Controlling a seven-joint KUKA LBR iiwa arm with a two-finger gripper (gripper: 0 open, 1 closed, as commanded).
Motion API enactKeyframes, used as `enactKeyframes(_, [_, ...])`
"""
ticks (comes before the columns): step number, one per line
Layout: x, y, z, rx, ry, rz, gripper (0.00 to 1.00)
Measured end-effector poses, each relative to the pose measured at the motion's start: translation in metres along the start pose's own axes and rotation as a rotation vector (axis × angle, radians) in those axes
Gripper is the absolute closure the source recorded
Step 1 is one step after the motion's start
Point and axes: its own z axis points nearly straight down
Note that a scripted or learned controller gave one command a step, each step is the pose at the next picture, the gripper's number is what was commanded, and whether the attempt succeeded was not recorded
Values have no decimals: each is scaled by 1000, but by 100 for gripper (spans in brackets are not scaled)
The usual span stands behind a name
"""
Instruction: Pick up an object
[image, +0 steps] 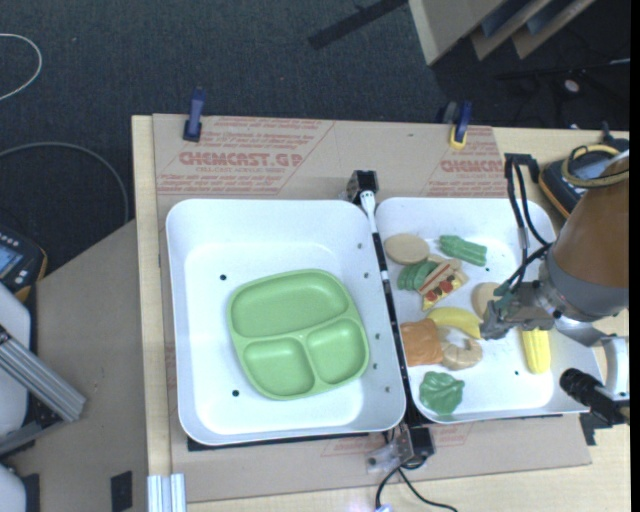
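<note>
The right bin (500, 400) holds several toy foods: a tan round cookie (406, 248), a green pepper piece (462, 249), a hot dog in green lettuce (436, 281), a yellow banana (456, 320), an orange bread slice (423, 342), a beige mushroom (462, 352), green broccoli (441, 392) and yellow corn (536, 350). My gripper (497, 322) reaches in from the right, low over the bin, just right of the banana and left of the corn. Its tip is dark and seen from above.
The left bin (200, 250) holds a green divided plate (297, 332). A black clip (363, 185) sits at the top of the seam between the bins. Black cables (520, 215) hang over the right bin's far right corner. Blue clamps (193, 117) hold the brown board.
</note>
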Motion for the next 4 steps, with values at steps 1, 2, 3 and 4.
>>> enactKeyframes(1, [126,0,-13,0,5,-14,100])
enactKeyframes(2, [184,-1,-13,1,2,-6,100])
enactKeyframes(3, [216,1,-184,-15,5,-8,100])
enactKeyframes(4, [259,-1,-140,8,1,-5,100])
